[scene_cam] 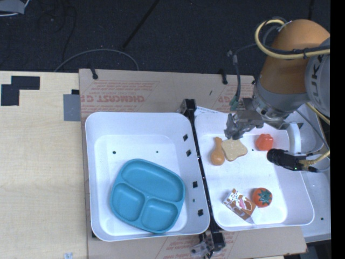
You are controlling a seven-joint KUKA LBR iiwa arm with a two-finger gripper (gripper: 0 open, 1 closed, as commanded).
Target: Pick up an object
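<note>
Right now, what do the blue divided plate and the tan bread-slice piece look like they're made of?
The blue three-compartment plate looks like moulded plastic, matte with a faint sheen: one even colour, rounded ridges. The tan bread-slice piece seems a plastic or foam toy, dull-surfaced: flat colour, clean edge; which one, the view leaves open.

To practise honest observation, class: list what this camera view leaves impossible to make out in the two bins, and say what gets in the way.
1. Bread slice: camera view, upper edge covered by the pincer.
2. Packet: camera view, print too small to read.
3. Right bin: camera view, far right corner hidden behind the arm.
4. Red toy: camera view, too small and blurred to identify.
</note>
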